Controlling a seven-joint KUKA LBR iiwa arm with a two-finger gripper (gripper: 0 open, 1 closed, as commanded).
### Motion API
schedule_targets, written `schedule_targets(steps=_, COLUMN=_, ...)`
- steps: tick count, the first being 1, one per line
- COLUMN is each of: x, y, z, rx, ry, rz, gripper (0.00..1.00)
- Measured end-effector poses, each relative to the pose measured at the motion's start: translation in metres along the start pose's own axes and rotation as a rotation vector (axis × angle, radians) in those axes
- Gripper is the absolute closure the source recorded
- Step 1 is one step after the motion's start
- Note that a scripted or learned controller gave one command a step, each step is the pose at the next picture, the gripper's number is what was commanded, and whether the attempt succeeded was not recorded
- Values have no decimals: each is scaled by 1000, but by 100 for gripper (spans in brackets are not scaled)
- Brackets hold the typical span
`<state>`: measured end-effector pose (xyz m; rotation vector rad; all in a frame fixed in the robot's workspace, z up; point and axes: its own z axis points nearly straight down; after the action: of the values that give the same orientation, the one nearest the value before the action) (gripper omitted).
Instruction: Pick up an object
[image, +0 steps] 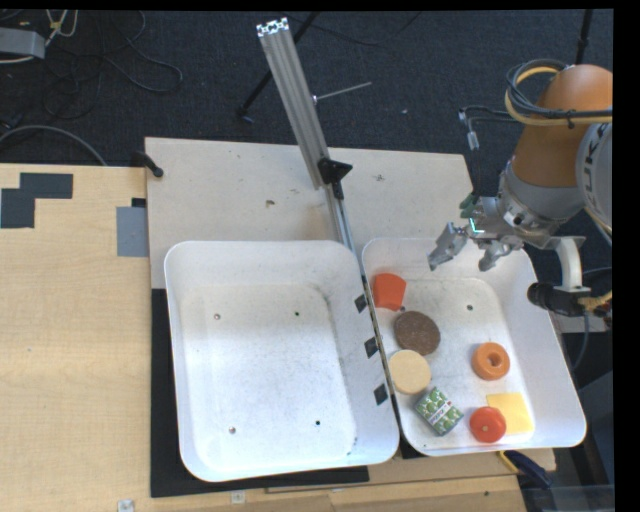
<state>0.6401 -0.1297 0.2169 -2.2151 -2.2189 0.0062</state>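
Note:
My gripper hangs over the far edge of the right bin, its two fingers spread apart with nothing between them. Below it in that bin lie an orange cup, a brown disc, a cream disc, an orange ring, a green patterned can, a yellow block and a red piece. The orange cup is the nearest, down and to the left of the gripper.
The left bin sits beside the right one, divided by a rim with black clips. A slanted aluminium post rises behind the bins. A wooden table lies at left.

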Motion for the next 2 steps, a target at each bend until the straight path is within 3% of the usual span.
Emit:
schedule_targets(steps=1, x=0, y=1, z=-3, rx=-4, ry=-1, rz=-1, gripper=0)
schedule_targets(steps=2, x=7, y=1, z=60, rx=2, ry=0, rz=-3, gripper=0)
